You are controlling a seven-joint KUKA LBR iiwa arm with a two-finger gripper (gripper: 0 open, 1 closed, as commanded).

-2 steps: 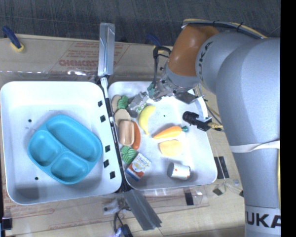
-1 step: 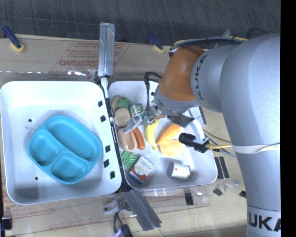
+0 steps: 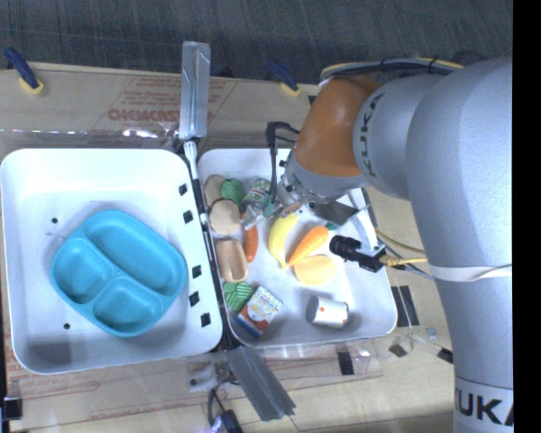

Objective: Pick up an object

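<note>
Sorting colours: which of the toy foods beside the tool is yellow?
The banana, a curved yellow piece in the right bin; the pieces right of it are orange.

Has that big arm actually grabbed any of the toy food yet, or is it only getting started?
Nothing looks picked up yet. The grey arm with the orange band has its gripper low in the right white bin, by the yellow plastic banana; its grip is hidden. Grasping and lifting remain. The blue divided plastic tray lies in the left white bin.

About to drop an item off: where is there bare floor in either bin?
Left bin: bare floor along its far side and near edge, around the blue divided tray. Right bin: crowded with toy food near the divider; small bare strip beside the white cup.
</note>
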